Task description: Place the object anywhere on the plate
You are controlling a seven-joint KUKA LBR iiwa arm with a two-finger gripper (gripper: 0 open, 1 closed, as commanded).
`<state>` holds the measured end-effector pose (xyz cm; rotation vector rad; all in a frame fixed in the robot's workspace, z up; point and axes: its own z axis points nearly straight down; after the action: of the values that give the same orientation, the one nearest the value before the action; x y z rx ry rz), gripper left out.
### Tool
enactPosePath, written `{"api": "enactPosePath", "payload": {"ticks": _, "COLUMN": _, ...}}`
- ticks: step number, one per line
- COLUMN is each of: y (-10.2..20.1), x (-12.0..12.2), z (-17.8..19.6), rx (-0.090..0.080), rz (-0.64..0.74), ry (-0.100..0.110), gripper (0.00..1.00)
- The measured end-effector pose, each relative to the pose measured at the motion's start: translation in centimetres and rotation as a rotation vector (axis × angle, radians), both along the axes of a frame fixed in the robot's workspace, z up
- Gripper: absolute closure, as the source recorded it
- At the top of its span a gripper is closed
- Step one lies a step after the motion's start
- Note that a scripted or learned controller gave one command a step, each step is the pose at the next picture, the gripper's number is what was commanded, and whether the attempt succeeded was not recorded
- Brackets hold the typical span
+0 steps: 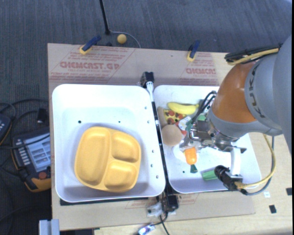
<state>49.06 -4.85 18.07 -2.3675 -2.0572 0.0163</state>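
The yellow plate [108, 158] lies in the left bin [68, 99]. Right of the plate, in the other bin [252, 168], the hand [195, 140] hangs over an orange carrot [190, 155]; its grip cannot be told. A banana [182, 107] and egg [171, 135] lie nearby.

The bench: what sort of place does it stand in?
Probably a robot lab. A grey arm reaches over two white bins holding toy food such as a banana, clamps pin the board, and a control pendant lies beside it.
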Motion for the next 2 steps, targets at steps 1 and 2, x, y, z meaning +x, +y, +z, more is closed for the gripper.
{"api": "enactPosePath", "payload": {"ticks": 1, "y": 11.46, "x": 3.58, "z": -0.06, "rx": 0.005, "rz": 0.107, "ry": -0.001, "gripper": 1.00}}
{"api": "enactPosePath", "payload": {"ticks": 2, "y": 10.84, "x": 3.56, "z": -0.06, "rx": 0.001, "rz": 0.098, "ry": 0.000, "gripper": 0.00}}
